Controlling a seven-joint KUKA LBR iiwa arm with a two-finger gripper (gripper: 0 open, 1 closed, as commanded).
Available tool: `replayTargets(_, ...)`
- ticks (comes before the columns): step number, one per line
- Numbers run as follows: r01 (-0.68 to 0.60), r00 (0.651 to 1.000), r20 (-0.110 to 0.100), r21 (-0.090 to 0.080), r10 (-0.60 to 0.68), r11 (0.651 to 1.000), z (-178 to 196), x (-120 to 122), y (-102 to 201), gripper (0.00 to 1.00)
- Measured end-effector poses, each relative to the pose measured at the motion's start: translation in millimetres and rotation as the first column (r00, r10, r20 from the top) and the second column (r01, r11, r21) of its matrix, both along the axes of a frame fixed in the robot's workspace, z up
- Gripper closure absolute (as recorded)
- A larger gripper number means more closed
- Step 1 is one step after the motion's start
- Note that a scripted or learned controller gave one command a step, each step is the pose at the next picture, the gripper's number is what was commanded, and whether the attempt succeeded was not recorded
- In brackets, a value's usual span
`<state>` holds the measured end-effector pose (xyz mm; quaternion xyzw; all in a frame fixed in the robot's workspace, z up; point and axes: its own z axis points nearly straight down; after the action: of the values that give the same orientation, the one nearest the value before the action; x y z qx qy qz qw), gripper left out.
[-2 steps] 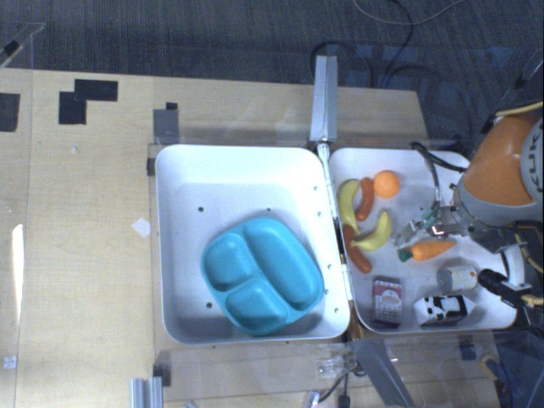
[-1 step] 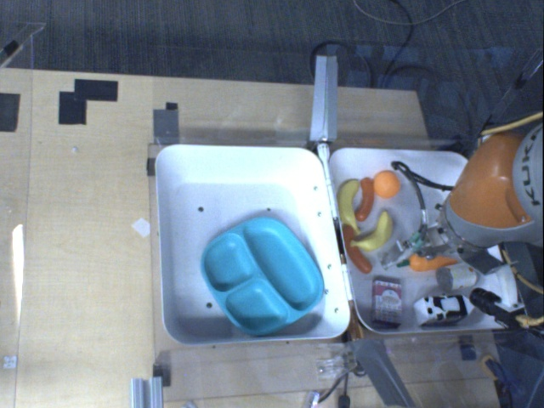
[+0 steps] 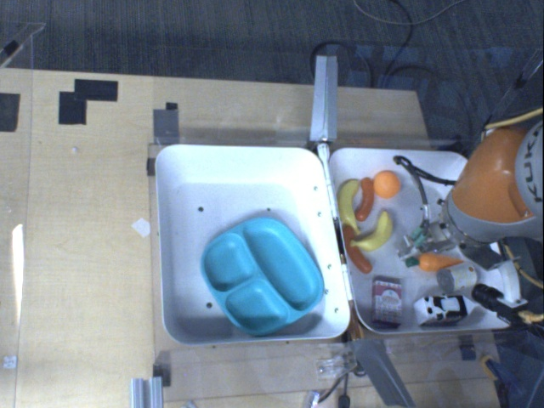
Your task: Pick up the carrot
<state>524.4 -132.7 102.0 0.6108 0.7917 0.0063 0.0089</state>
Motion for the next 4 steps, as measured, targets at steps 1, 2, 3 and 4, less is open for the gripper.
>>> replayTargets(1,0.012,1.000,-0.013,0.001,-0.012,1.000,139.7,-0.8,85.7,1.00)
replayTargets(2,0.012,1.000,-0.014,0.001,-0.012,1.000,139.5,-1.0,85.6,0.00)
replayTargets(3,0.196,0.980,-0.018,0.001,-0.196,0.981,63.4,-36.4,7.9,0.00)
replayTargets(4,0.023,1.000,-0.002,-0.003,-0.023,1.000,-11.7,-31.8,-8.0,0.00)
